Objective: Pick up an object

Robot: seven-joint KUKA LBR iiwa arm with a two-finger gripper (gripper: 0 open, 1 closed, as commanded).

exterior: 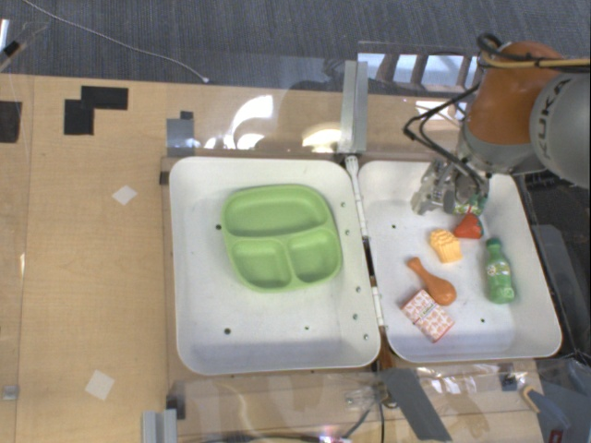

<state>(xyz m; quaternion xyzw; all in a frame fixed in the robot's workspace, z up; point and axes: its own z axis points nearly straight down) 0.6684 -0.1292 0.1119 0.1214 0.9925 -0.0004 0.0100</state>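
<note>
Upper right of frame, over the right bin (526, 340): my pincer (450, 197) hangs low near the bin's top edge, can't tell if it's spread or closed. Red piece (469, 227) sits just below-right of it. Yellow fries (446, 245), green bottle (499, 271), drumstick (432, 281), pink box (428, 315) lie further down. Green tray (280, 236) in left bin (199, 340).
</note>
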